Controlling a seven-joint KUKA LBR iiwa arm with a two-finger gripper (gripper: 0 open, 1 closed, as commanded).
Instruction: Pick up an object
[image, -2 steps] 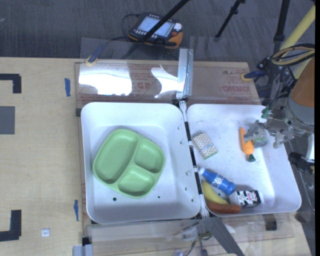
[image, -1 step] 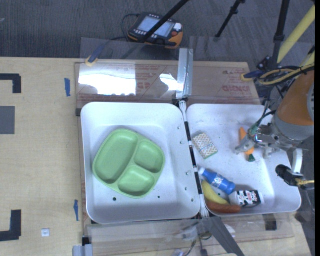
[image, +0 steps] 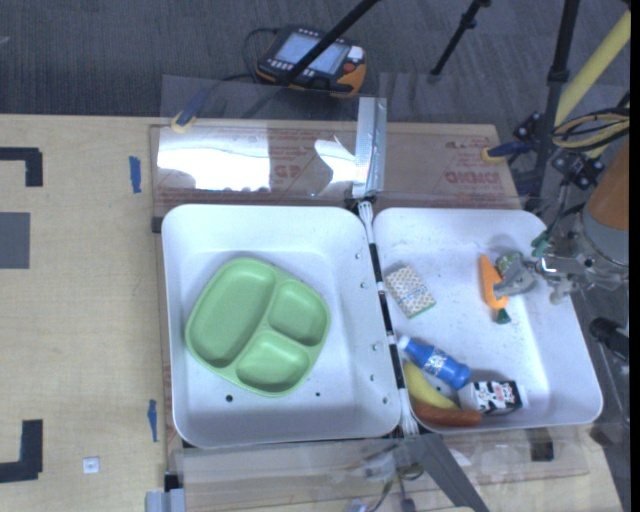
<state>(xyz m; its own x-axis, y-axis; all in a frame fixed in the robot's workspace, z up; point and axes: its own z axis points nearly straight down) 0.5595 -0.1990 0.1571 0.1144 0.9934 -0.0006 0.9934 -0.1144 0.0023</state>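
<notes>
The gripper (image: 516, 272) sits at the carrot (image: 490, 287) near the right bin's (image: 560, 400) far edge. Whether its fingers have closed, I cannot tell. The carrot looks light, stiff, smooth; take it mid-length.

Bright, even light (glare on plastic sheet (image: 262, 160))

A green divided plate (image: 258, 325) is seen in the left bin (image: 200, 235); in the right bin (image: 450, 235) the gripper (image: 517, 274) is poised at a carrot (image: 491, 287) (orange, green-tipped).
</notes>
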